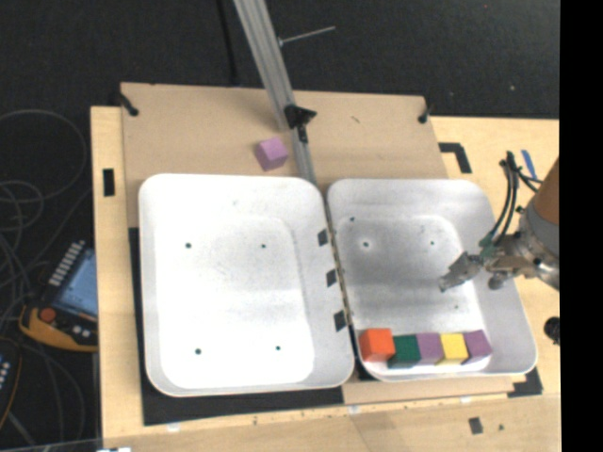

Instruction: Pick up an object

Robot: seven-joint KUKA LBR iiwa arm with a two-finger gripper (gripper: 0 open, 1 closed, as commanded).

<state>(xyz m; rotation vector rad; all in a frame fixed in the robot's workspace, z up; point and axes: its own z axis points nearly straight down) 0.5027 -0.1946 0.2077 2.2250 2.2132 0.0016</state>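
Along the near edge of the right bin lies a row of small blocks: orange, green, purple, yellow and another purple. My gripper hangs over the right side of that bin, above and behind the row, apart from the blocks. Its fingers stand apart with nothing between them. The arm enters from the right edge.
The left bin lies beside the right one. A lone purple block rests on the wooden board behind the bins. A slanted metal rail runs from the top down to the gap between the bins. Cables and a handheld pendant lie at the left.
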